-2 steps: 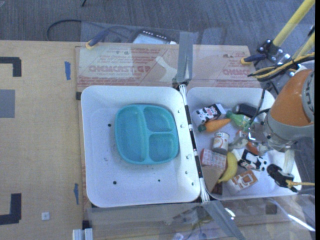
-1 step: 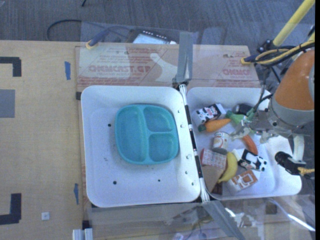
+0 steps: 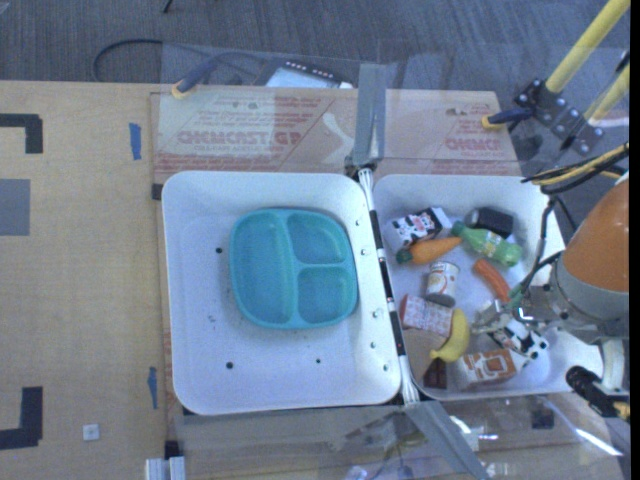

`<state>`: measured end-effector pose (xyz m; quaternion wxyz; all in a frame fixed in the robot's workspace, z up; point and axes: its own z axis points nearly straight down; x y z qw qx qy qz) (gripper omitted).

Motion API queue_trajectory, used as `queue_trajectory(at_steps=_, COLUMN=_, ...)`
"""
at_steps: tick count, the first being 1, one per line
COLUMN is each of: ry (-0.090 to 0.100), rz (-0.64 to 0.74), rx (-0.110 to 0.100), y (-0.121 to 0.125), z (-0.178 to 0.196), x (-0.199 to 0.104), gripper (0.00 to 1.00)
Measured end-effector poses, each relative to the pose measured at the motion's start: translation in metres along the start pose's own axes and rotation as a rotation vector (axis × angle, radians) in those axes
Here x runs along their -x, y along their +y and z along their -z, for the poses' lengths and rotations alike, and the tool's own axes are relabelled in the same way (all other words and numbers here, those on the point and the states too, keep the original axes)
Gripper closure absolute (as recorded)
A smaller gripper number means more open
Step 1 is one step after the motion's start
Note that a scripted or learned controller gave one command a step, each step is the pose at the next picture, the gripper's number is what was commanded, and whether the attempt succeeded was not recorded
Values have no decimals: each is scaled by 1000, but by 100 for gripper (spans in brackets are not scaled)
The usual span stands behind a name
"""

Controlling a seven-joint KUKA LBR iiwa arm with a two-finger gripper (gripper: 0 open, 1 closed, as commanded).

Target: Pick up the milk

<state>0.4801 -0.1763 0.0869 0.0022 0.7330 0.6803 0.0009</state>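
The milk [image 3: 418,226] is a small black-and-white cow-patterned carton lying at the back left of the right bin [image 3: 560,373], next to a carrot [image 3: 435,250]. My gripper [image 3: 508,322] hangs low over the front right of that bin, well to the right of the milk and nearer the camera. It is just above an orange carton [image 3: 488,366]. Right beside the gripper sits a white piece with black spots [image 3: 528,344]; I cannot make out what it is or whether it is held.
The right bin also holds a green bottle [image 3: 492,245], a black object [image 3: 493,220], a can [image 3: 440,280], a banana [image 3: 455,338] and a red-and-white packet [image 3: 426,314]. A teal divided plate [image 3: 295,268] lies in the left bin [image 3: 190,298].
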Motion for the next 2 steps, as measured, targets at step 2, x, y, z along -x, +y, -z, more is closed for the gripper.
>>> queue_trajectory(at_steps=2, ry=2, rz=-43, rx=-5, y=-6, z=110, x=-89, gripper=100)
